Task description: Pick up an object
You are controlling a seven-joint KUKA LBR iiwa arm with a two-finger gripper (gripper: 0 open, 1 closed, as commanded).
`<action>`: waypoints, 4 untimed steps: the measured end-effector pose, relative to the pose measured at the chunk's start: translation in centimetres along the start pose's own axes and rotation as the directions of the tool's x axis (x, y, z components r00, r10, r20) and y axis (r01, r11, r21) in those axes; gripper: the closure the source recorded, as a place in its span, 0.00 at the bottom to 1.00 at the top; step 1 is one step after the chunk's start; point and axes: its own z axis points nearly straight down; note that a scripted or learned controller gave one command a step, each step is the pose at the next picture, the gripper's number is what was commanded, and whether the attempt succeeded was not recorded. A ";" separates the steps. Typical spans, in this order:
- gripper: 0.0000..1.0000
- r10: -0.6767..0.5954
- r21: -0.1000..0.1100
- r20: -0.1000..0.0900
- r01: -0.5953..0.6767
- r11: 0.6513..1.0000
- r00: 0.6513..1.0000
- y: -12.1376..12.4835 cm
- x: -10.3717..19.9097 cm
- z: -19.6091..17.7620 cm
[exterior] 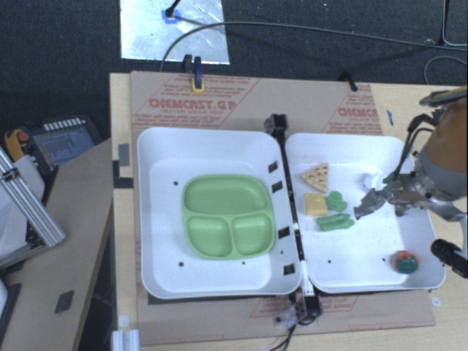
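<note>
Just left of tool (363,208): green veg (336,223).

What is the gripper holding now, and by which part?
Nothing is seen between the fingers of the gripper; it hovers just right of the green toy vegetable.

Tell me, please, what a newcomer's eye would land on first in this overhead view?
Probably the pale green divided tray, filling the middle of the left bin. Next, the small cluster of toy foods in the right bin, with the gripper hovering just to their right, and a round orange-and-green piece alone near that bin's front right corner.
</note>
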 end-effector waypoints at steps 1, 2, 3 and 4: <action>0.00 -0.003 -0.012 0.002 0.003 1.000 1.000 0.3 0.0 -0.6; 0.00 -0.001 -0.009 0.001 0.001 1.000 1.000 0.7 -0.3 3.7; 0.00 0.000 -0.007 0.001 0.000 1.000 1.000 0.6 -1.3 9.2; 0.00 0.000 -0.009 0.001 0.000 1.000 1.000 0.6 -1.2 13.3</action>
